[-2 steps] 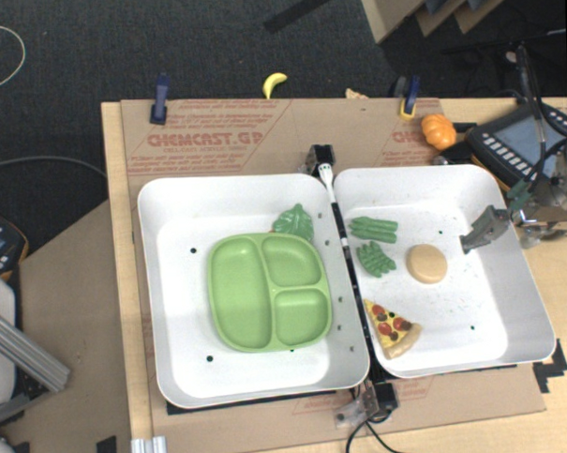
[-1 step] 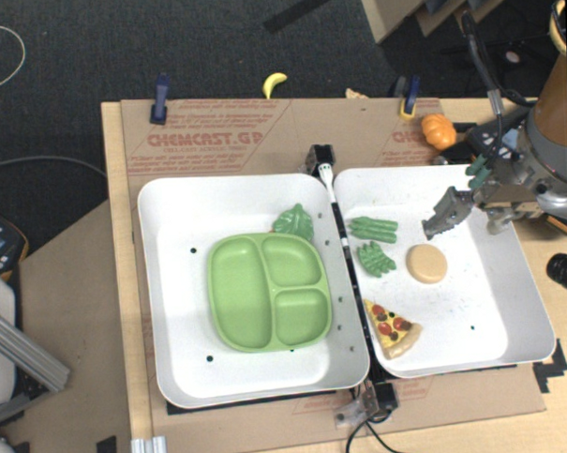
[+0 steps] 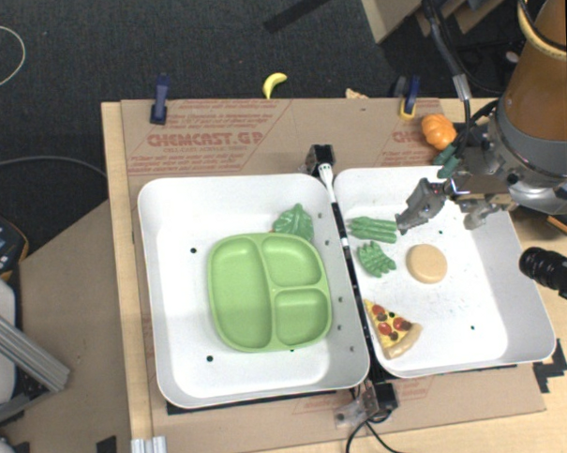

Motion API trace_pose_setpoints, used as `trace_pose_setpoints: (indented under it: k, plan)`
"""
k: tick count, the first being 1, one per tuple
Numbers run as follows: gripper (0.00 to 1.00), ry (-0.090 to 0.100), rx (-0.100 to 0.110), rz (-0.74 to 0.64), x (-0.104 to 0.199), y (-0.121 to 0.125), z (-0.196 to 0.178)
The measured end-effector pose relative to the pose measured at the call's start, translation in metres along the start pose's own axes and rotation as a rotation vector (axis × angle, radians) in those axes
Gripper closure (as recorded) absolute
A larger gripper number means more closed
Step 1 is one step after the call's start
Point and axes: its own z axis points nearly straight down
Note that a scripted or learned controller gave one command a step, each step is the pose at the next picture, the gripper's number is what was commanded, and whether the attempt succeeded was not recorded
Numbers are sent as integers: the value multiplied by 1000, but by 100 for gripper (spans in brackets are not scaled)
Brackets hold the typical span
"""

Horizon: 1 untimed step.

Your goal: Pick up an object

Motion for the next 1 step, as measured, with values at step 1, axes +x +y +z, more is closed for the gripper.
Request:
trace_pose_setpoints:
  k: [1]
  plan:
    - [0,1,0,-1,58,0,-24]
